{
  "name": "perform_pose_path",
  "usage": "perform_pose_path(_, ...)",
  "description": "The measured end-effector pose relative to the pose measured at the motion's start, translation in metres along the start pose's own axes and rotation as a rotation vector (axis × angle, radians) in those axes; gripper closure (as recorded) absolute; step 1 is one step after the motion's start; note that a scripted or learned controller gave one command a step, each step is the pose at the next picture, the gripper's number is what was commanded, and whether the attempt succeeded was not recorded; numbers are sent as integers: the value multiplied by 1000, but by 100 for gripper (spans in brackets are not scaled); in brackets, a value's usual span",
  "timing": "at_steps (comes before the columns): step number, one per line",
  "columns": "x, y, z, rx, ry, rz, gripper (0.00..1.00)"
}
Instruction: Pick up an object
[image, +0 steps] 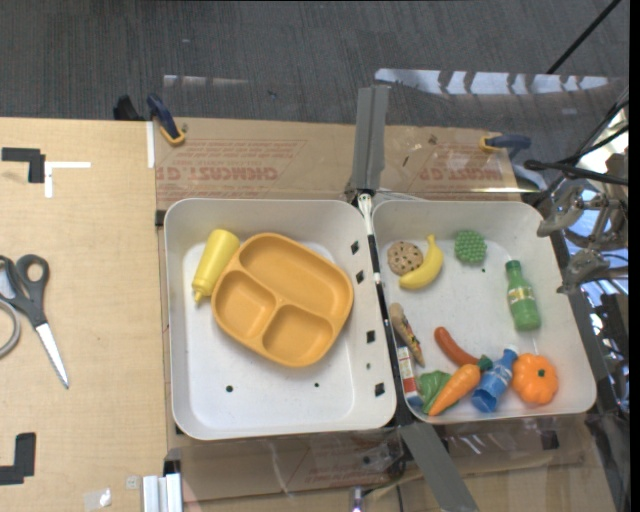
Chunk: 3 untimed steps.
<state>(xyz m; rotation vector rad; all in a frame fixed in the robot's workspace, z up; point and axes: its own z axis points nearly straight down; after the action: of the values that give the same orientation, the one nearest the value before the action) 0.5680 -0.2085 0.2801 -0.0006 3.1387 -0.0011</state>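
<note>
The right bin (560, 300) holds several toy foods. A cookie (404, 257) and a banana (428, 266) lie at its back left, beside a green bumpy ball (469, 247). A green bottle (520, 295) lies near the right wall. Along the front sit an orange pumpkin (535, 380), a blue bottle (494, 382), a carrot (455, 388), a red sausage (456, 347) and a green piece (432, 385). A brown stick-like toy (406, 330) lies by the left wall. In the left bin (270, 410) are a yellow divided plate (285, 298) and a yellow bottle (213, 262).
Scissors (35, 310) lie on the wooden bench at far left. Cardboard (250, 165) with blue clamps sits behind the bins. Metal framework and cables (590, 240) crowd the right bin's right side. A grey bar (368, 140) stands behind the seam between the bins.
</note>
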Motion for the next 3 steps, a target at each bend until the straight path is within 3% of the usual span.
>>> perform_pose_path(1, 74, -13, 75, 0, 0, 6, 0)
perform_pose_path(2, 25, -15, 178, 6, -17, 95, 0)
perform_pose_path(3, 23, -13, 168, 7, -21, 92, 100)
